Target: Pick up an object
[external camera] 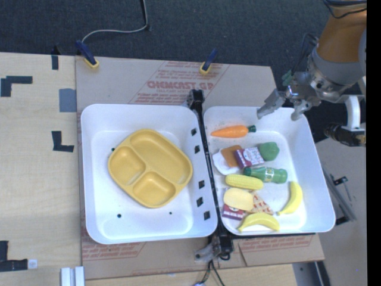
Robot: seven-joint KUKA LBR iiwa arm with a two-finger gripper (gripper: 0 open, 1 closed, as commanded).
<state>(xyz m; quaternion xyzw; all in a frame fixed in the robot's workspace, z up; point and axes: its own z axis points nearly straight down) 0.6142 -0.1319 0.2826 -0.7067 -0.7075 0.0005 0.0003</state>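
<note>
Toys crowd the right bin (315,159), carrot (229,131) to bananas (259,221), packed close; bare floor remains along its far edge. A yellow tray (150,167) fills the left bin's (95,159) middle.

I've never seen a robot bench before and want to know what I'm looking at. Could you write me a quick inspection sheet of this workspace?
Surface: pale wooden bench under a printed cardboard sheet held by two yellow-and-blue clamps.
Job's things: right white bin holds an orange toy carrot, green plastic bottle, yellow toy corn cob, two yellow toy bananas and other small toy foods, crowded together.
Clutter: left white bin holds a yellow compartment tray.
Grippers: two-finger gripper over the right bin's far rim, fingers spread, nothing between them.
Cables: thin pale cable on the dark floor.
Surroundings: black tape marks on the bench.
</note>
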